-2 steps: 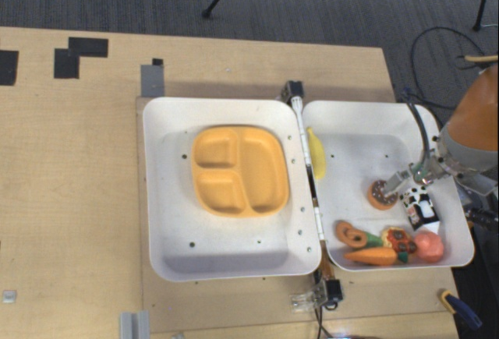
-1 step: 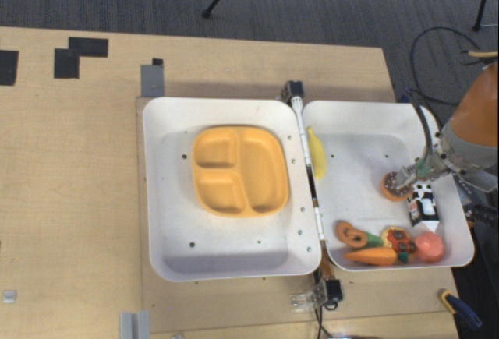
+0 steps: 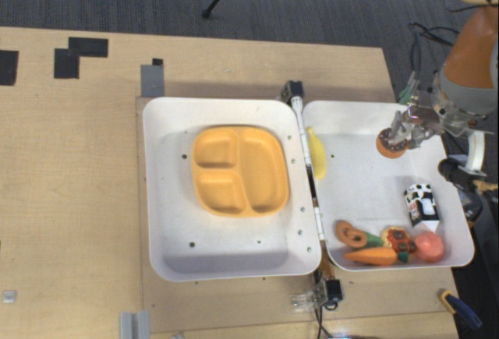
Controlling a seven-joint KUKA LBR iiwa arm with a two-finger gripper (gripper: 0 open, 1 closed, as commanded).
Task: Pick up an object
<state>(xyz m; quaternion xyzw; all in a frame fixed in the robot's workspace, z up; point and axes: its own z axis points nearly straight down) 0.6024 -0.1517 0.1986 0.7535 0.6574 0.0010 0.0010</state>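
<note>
you have the arm (image 3: 468,57) coming in from the upper right of the frame, its orange band above the wrist, and the gripper (image 3: 401,135) hanging low over the upper right part of the right bin (image 3: 351,174). its fingers sit right at a small orange round piece (image 3: 387,146) near the bin's far wall, touching or just over it; you cannot tell from this slant whether the fingers are spread or pressed together, nor whether they actually pinch that piece.

the rest of the right bin's load lies along its lower edge: a brown pretzel-like piece (image 3: 352,234), an orange carrot (image 3: 372,256), a small mixed red and green toy (image 3: 398,240) and a pink round fruit (image 3: 429,246), all close together. just above them, toward the right wall, stands a black and white carton (image 3: 421,203). a yellow banana (image 3: 315,153) lies along the left wall of that bin, beside the divider.

in the left bin (image 3: 164,197) you see a yellow divided plate (image 3: 238,171) near the middle, well apart from the gripper.
</note>
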